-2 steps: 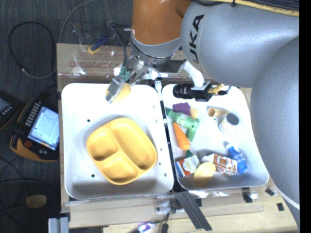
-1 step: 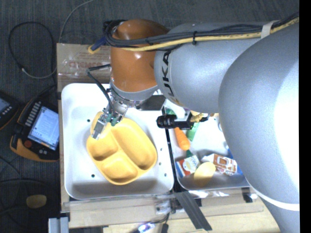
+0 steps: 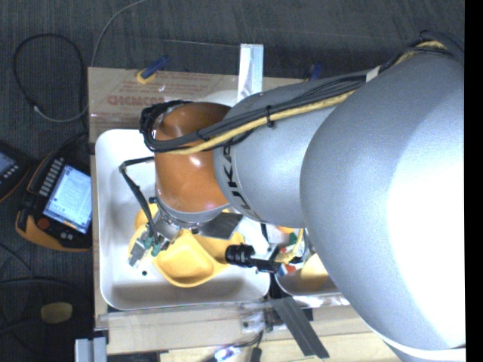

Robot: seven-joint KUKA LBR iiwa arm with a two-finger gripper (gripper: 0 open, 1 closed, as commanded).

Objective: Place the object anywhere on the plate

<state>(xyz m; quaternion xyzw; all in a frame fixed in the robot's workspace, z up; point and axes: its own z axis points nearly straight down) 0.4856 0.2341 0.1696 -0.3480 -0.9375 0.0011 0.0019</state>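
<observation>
Legible markings, as recorded:

1. Grey arm link [image 3: 249, 164]: dark capital letters ran lengthwise down the casing just beside the orange band; only "UK" could be made out, the rest being hidden by cables and the curve of the shell.

2. Cardboard sheet [image 3: 121, 96] behind the white bin: one line of reddish printed capitals, too blurred to read with confidence.

3. Handheld pendant [image 3: 64, 198] on the floor at left: lit screen showed lines of text, too small to read
</observation>
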